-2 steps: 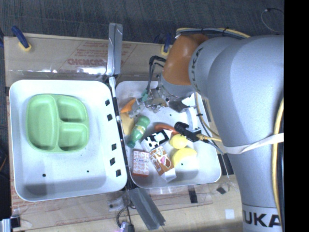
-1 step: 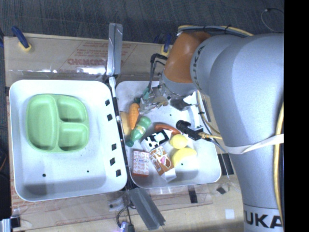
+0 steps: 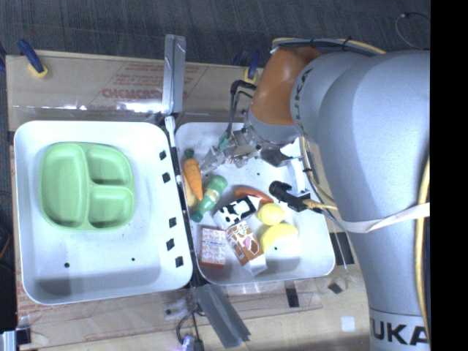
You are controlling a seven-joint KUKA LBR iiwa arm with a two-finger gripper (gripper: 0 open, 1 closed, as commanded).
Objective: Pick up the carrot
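Note:
The carrot [image 3: 192, 180], orange and slim, lies lengthwise against the left wall of the right bin [image 3: 316, 265]. A green bottle [image 3: 210, 196] rests just to its right, touching or nearly touching it. My gripper [image 3: 221, 154] hangs low over the bin's upper part, up and to the right of the carrot's top end. Its metal fingers point down-left toward the carrot, and nothing sits between them. The orange wrist band [image 3: 278, 86] and the grey arm cover the bin's right side.
The left bin [image 3: 44, 269] holds a green divided plate [image 3: 88, 185]. In the right bin lie a red pepper [image 3: 252, 193], a black-and-white carton [image 3: 238, 210], two yellow lemons [image 3: 274, 225], a small red box [image 3: 213, 246] and a snack packet [image 3: 245, 243].

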